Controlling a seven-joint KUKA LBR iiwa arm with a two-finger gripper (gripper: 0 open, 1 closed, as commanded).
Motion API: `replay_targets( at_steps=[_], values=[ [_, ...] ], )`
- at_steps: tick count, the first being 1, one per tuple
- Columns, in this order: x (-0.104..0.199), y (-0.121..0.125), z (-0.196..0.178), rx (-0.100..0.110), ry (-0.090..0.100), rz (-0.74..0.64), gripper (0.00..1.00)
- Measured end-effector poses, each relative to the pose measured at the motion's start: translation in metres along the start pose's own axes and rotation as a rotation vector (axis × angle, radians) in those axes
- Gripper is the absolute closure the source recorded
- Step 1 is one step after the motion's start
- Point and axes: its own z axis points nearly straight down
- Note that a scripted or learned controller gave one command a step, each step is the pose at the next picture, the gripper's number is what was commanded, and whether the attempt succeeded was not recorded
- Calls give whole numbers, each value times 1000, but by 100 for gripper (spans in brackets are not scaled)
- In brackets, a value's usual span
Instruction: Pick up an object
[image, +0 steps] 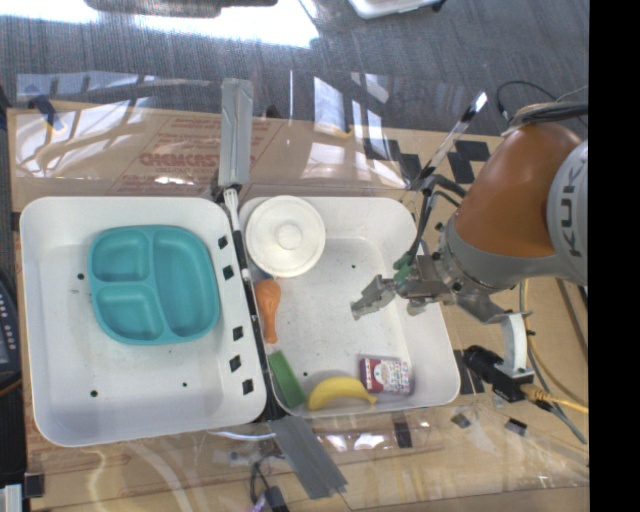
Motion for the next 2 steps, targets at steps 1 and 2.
replay_targets(
  at_steps=[1,2],
  values=[
    [-35,26,77,2,0,31,0],
    [-35,27,77,1,0,31,0]
  ],
)
